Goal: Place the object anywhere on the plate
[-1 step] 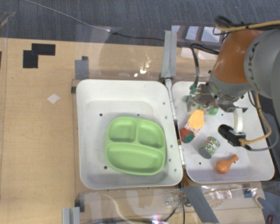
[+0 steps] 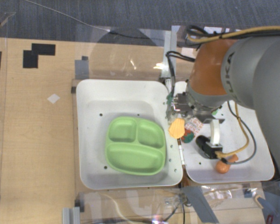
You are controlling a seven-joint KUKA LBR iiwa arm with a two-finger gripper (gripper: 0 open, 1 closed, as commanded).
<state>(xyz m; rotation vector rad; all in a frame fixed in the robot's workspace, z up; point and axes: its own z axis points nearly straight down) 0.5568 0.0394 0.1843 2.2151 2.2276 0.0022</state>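
We count two white bins: the left bin [image 2: 91,125] has one green plate [image 2: 135,146] with three compartments, and the right bin [image 2: 254,169] has one orange thing [image 2: 222,166]. One yellow object [image 2: 176,129] sits at the seam between them, just right of the plate. A green bit [image 2: 189,136] is mostly hidden. The arm [image 2: 252,64] bends down from the right, with the gripper [image 2: 179,118] right over the yellow object. We can't tell if it's open or gripping.

- Light: bright, even, from above.
- Glare: white glint on clear panel [image 2: 157,67], twelve o'clock of left bin [image 2: 86,134].
- Shadow: soft, narrow, under plate [image 2: 135,146].
- Focus: arm [image 2: 256,64], two o'clock, slightly soft.
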